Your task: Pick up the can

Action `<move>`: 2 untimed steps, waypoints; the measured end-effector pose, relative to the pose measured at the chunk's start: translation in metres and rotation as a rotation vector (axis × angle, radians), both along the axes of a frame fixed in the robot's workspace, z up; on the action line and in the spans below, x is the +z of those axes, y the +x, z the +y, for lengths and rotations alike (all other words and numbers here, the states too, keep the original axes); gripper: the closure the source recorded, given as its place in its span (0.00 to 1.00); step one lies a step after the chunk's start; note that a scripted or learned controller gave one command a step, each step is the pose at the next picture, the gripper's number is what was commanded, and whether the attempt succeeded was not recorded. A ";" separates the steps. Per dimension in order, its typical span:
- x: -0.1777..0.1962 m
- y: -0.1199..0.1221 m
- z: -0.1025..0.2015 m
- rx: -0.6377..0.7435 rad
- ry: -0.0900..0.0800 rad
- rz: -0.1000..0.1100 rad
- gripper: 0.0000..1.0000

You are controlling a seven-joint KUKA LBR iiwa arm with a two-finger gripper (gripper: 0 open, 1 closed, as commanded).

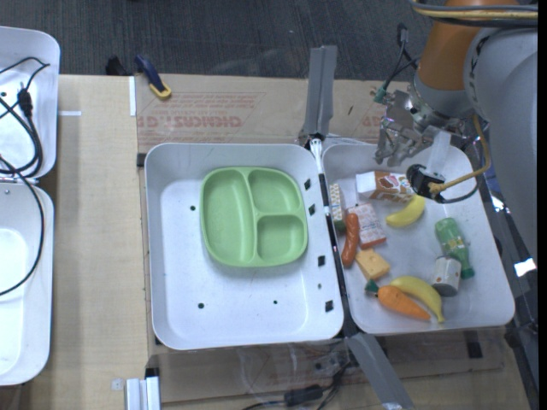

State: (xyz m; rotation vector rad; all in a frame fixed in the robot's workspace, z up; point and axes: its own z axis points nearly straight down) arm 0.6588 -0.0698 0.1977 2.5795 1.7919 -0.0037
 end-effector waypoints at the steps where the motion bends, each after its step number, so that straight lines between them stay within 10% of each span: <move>1: 0.008 0.000 -0.091 0.047 0.000 0.000 1.00; 2: 0.008 0.000 -0.091 0.048 0.000 0.000 0.00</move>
